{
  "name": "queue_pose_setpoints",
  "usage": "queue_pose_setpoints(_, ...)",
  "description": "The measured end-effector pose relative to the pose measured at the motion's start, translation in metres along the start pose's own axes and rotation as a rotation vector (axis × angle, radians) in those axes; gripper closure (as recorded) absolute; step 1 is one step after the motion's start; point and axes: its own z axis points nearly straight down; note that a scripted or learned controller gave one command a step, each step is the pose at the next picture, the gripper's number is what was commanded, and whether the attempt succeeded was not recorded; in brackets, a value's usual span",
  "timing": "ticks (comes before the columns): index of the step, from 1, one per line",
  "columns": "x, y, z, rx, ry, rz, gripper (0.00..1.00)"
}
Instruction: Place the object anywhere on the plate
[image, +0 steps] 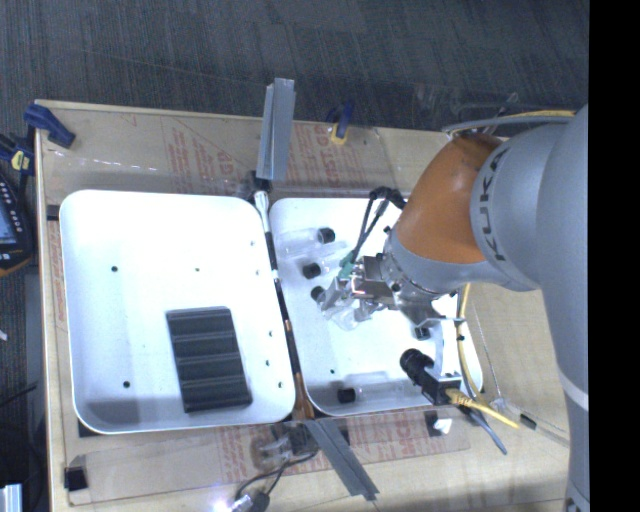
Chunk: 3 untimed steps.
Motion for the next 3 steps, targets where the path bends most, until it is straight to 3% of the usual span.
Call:
queue_pose_setpoints(1, 0.062, 0.082, -0.027, 0.002, 0.002, -0.042, 1.0)
queue_pose_setpoints(2, 0.153, 0.027, 0.008, 0.005, 0.001, 0.004, 1.0)
queue_pose_setpoints(3, 0.196, -0.045, 0.057, 0.007, -0.001, 0.217, 1.0)
